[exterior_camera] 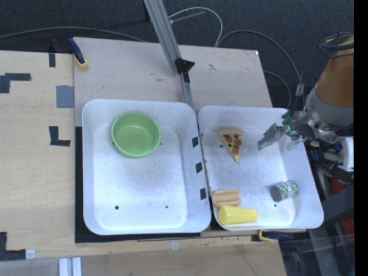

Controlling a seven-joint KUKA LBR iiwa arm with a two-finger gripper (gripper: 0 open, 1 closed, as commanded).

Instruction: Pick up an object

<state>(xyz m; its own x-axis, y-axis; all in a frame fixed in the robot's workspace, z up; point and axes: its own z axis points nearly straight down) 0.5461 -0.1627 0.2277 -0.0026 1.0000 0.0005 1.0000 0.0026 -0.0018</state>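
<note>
Nearest you, the yellow toy (237, 214) and hot dog bun (226, 197) lie untouched in the right bin (305, 171), so nothing's picked yet; your gripper (280, 135) hangs spread and unladen right of the pizza slice (232, 142).

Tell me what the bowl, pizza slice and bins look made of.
Bowl: likely plastic, smooth uniform green with a soft sheen.
Pizza slice: probably moulded toy plastic, flat colours with red dots; too small to be sure.
Bins: white plastic or coated metal, matte, scuffed grey on the floors.
</note>
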